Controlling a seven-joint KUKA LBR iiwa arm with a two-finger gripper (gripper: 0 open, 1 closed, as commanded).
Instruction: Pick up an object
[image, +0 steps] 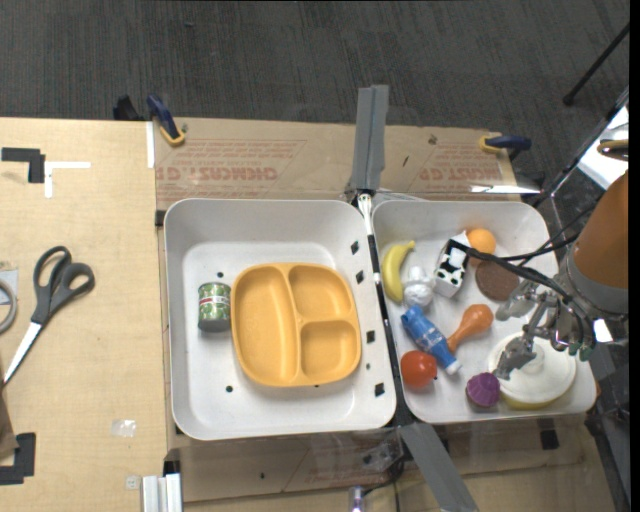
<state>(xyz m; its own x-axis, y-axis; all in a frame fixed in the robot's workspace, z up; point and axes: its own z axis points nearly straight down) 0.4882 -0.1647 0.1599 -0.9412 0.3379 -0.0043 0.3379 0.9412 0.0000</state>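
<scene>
My gripper hangs over the right bin near its right wall, just above a round white-and-yellow dish. Right beside it lie a purple ball to the lower left and a brown disc above. Further left in the same bin are an orange bulb-shaped toy, a blue bottle, a red tomato, a banana, a black-and-white cow-patterned block and an orange. Nothing is visibly held.
The left bin holds a yellow divided plate and a small green can. Scissors lie on the wooden bench at the far left. Black cables loop above the gripper near the right bin's wall.
</scene>
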